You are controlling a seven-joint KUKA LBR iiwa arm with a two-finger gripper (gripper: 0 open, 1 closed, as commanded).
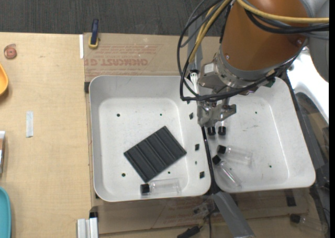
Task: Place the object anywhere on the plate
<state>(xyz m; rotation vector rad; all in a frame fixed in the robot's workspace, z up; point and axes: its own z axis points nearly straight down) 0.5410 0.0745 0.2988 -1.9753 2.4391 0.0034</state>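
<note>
**Two vials below the gripper**

Two clear vials [234, 156] lie in the right bin [272, 127], just below the gripper [216, 130], long axes slanted. The gripper hangs pointing down, slightly parted, holding nothing. The dark ridged plate [155, 152] lies well left, in the left bin [104, 122].

On the bench [47, 169] two bins sit side by side. In the left bin [99, 127] a ribbed plate [155, 153] lies near the middle, with a vial [161, 186] before it at the near wall. In the right bin [293, 127] lie what seem to be two more vials [233, 163], toward its left near corner. The gripper [215, 129] hangs just behind them.
</note>
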